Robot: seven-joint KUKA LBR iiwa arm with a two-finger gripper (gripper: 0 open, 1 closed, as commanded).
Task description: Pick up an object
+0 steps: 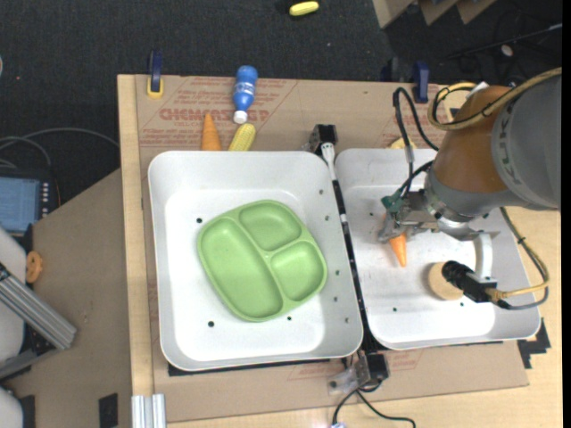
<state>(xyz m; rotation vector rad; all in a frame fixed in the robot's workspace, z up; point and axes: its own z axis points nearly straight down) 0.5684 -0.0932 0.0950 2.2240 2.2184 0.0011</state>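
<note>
Dark carpet runs all round the cardboard-topped worktop (268, 96), with a yellow thing lying on the floor at the top of the frame and cables off to the left. Your one camera view looks down on two white bins side by side. In the left bin (169, 266) there's a green divided plate (260, 259), pretty much centered. Behind that bin, on the worktop, sit a blue-capped bottle (243, 93), an orange piece and a yellow piece.

Over in the right bin (375, 319) the arm comes in from the right, and the tool (399, 224) is low down, right at the top end of a small orange carrot (399, 249). You'd want a closer look though: I can't tell how the tool stands or whether it has the carrot at all. A tan round thing (439, 281) lies just right of it.

So as I read it, you're at the grab stage, with the lift left to do.
</note>
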